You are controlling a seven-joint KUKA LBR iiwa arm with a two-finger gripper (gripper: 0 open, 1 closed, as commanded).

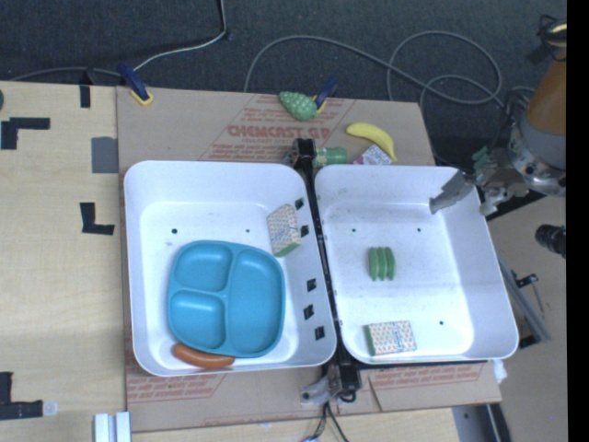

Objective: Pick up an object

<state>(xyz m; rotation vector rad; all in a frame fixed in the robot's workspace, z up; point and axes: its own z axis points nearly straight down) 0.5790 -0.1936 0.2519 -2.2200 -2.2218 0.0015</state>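
arm [550,109]: cut off by the right edge; only the orange band and part of the grey wrist are in view.
end effector [453,194]: small and a little blurred at the far right corner of the right bin [479,274].
orange sausage [203,357]: its upper side is hidden under the rim of the blue divided plate [226,297].
small pack [375,156] beside the banana [372,138]: partly hidden behind the bin wall; its print is too small to read.
desk [55,247]: cut off at the left and bottom edges.
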